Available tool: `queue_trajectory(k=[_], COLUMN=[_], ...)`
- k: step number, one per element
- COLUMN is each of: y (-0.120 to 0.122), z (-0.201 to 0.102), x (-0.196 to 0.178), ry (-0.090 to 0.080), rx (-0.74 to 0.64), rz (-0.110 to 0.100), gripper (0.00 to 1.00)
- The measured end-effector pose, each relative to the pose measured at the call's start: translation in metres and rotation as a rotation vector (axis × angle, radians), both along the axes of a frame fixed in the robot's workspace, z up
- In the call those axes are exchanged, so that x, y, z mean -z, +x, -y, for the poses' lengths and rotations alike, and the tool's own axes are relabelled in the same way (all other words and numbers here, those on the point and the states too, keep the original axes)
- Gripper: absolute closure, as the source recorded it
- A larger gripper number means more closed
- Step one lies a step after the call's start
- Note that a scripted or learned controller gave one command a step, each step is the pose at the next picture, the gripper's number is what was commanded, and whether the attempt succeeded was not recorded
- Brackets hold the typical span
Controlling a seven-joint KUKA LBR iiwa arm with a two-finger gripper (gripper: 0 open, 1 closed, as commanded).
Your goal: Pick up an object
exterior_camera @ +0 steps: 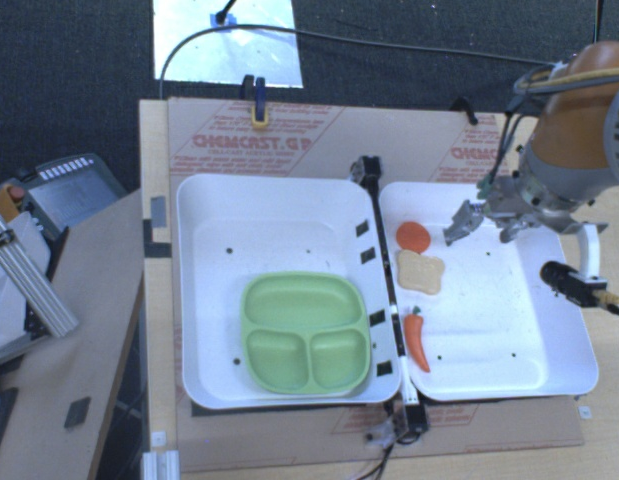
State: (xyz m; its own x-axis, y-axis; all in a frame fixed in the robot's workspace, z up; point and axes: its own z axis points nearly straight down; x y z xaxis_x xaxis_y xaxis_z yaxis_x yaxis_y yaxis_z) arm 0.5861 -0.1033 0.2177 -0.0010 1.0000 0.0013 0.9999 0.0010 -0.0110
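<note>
From the overhead camera I see the two bins side by side: the left bin [204,218] carries a green divided tray [306,331], and the right bin [509,368] carries three small pieces along its left side, a round red-orange tomato [413,236], a pale toast slice [420,272] just below it, and a carrot [416,339] further down, lying close to the wall between the bins. My gripper [489,221] hangs over the upper middle of the right bin, to the right of the tomato and apart from it, holding nothing; two dark prongs show below the wrist, but at this slant I cannot tell how wide it is set. Any of the three would serve, and I judge all of them to be light, stiff toy food with smooth plastic skin, so slip is the worry rather than crushing. The tomato is nearest, but it looks like a low disc that offers little height to pinch. The toast lies flat; I would close across its narrower width. The carrot I would take across its thicker orange body, though the wall beside it leaves little room for a finger.
</note>
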Motion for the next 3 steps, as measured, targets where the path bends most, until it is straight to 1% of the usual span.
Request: queue_trajectory(k=[1, 2, 3], y=[0.003, 0.004, 0.008], z=[0.0, 0.004, 0.004], x=[-0.007, 0.036, 0.098], ry=[-0.001, -0.001, -0.001], rx=[-0.002, 0.0, 0.0], rz=[0.012, 0.009, 0.008], gripper=[0.0, 0.0, 0.0])
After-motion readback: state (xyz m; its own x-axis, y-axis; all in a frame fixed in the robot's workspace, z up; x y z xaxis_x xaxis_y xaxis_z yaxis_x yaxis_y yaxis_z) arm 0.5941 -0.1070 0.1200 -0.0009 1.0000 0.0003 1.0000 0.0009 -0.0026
